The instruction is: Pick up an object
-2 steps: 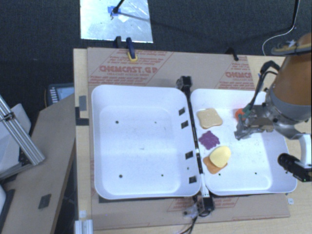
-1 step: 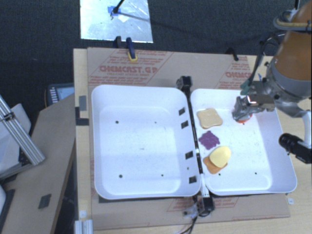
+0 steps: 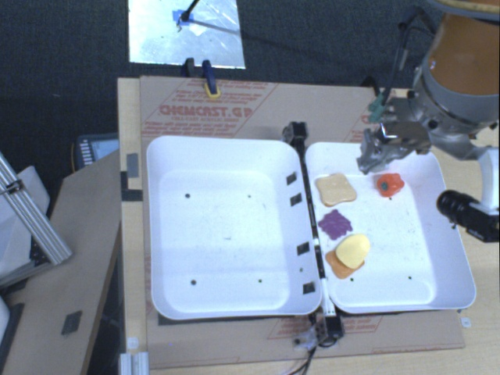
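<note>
My gripper (image 3: 370, 162) hangs over the back of the right bin (image 3: 445, 287), above and right of a tan toast slice (image 3: 336, 188). Just right of the gripper lies a small red tomato-like piece (image 3: 389, 183). A purple piece (image 3: 335, 224) sits lower in the bin, and beneath it a yellow piece (image 3: 354, 250) rests on an orange piece (image 3: 337, 266). Nothing shows between the gripper's fingers.
The left bin (image 3: 168, 209) stands beside the right one, divided from it by a black clamped seam (image 3: 306, 209). The bins sit on a cardboard sheet (image 3: 234, 108). A foil square (image 3: 186, 22) lies behind the bench.
</note>
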`<state>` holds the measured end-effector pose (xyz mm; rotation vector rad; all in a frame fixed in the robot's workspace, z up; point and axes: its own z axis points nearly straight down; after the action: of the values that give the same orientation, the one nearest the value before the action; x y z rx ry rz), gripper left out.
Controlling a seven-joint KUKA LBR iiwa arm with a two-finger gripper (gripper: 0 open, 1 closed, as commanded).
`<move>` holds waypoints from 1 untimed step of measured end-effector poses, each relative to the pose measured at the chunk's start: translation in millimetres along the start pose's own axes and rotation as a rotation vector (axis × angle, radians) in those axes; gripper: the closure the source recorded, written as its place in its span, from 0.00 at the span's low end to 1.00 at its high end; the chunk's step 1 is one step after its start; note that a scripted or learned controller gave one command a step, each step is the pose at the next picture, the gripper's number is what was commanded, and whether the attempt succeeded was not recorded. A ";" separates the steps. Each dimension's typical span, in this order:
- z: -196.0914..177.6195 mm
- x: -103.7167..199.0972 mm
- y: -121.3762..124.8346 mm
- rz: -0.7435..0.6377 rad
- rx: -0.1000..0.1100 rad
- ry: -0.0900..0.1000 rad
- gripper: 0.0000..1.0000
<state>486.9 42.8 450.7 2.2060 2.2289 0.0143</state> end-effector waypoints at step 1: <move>94.7 80.0 47.2 0.000 0.014 -0.002 1.00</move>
<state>534.3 123.5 356.7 2.2120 2.2354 -0.0037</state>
